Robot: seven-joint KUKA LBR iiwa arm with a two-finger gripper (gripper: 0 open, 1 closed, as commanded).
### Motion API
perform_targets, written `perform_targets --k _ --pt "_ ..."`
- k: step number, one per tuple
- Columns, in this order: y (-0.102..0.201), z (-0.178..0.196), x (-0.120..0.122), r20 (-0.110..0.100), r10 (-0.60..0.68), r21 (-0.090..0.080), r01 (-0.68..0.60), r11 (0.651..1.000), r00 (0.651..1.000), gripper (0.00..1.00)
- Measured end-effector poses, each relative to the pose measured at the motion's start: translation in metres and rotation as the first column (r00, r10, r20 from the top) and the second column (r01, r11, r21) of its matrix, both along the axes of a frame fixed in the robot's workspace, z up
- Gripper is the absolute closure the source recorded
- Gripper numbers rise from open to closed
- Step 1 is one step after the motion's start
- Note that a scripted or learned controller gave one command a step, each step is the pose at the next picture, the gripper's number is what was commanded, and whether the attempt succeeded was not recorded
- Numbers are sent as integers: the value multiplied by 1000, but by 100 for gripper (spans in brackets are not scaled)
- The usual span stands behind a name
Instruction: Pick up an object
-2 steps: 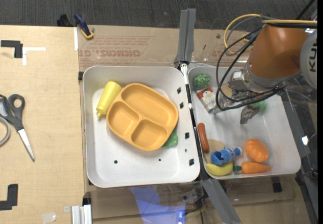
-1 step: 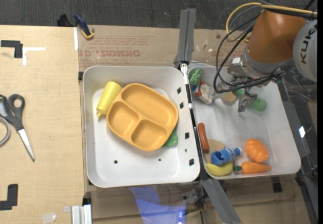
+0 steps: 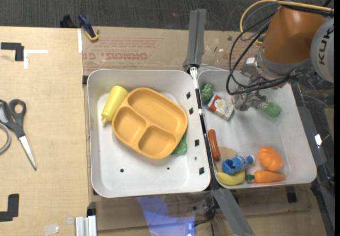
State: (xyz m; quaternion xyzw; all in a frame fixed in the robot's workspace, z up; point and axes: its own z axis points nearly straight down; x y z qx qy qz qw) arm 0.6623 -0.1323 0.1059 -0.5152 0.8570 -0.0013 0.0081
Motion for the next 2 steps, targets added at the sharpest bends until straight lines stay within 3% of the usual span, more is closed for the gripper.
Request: perform_targets --k 1,2 --pt "0 0 0 -1 0 0 0 1000 1000 0" --pt "0 11 2 7 -5 3 5 1000 1000 100"
